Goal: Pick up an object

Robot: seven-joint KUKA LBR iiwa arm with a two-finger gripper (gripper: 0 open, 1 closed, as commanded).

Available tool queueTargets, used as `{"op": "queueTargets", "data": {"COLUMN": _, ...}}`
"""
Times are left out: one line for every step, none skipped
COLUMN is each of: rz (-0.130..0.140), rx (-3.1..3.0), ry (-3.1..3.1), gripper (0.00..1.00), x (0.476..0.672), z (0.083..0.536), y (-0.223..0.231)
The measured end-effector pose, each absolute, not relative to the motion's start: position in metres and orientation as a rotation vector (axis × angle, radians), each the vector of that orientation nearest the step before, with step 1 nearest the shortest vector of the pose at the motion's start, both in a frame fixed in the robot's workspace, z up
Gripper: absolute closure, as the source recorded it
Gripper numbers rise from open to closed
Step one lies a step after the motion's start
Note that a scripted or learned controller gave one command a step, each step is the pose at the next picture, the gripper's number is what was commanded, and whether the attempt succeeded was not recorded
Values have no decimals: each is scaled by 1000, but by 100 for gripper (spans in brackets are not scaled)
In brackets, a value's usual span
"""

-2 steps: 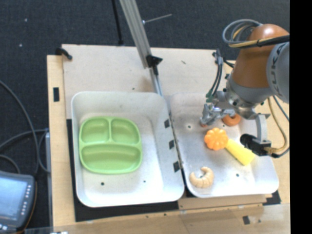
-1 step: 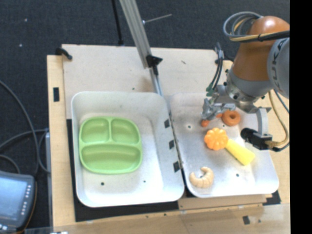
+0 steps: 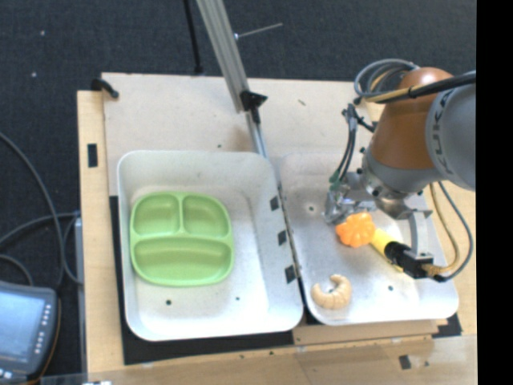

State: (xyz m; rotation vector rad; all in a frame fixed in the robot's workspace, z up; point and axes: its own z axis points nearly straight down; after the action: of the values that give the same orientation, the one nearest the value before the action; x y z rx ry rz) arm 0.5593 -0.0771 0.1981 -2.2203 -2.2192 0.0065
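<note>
In the right bin (image 3: 417, 295), an orange lumpy object (image 3: 355, 230) lies near the middle, directly against the lower side of my gripper (image 3: 341, 208). The gripper hangs low over the bin's upper left part, under the orange wrist band, and its tips are hidden among the metal parts. Whether it touches the orange object I cannot tell. A beige curled object (image 3: 331, 292) lies apart from it, near the bin's front edge.
The left bin (image 3: 256, 295) holds a green divided plate (image 3: 181, 238) in its left half. A slanted aluminium post (image 3: 227, 50) rises behind the bins. Bare white floor lies to the right of the beige object.
</note>
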Motion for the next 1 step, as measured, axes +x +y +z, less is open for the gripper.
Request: {"op": "queueTargets", "data": {"rz": -3, "rx": -2212, "ry": -2229, "gripper": 100, "x": 556, "z": 201, "y": -17}}
